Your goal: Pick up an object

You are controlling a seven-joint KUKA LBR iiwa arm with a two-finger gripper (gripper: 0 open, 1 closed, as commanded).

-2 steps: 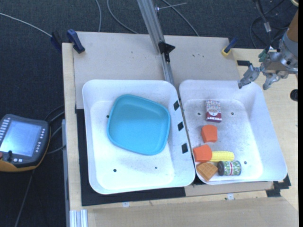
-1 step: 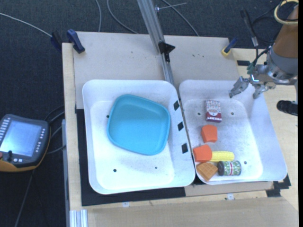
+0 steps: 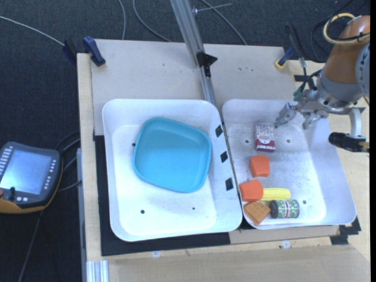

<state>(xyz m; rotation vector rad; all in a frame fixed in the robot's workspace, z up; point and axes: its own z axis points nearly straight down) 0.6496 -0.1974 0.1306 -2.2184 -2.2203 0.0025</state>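
I see the pincer (image 3: 295, 114) spread wide and grasping nothing, over the right bin (image 3: 329, 175). The small red carton (image 3: 265, 137) lies at its seven o'clock, apart from it.

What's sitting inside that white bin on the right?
The right bin holds a small red-and-white box, two orange blocks, a yellow corn cob, a tan waffle-like piece and a small can. Whatever lies under them is covered.
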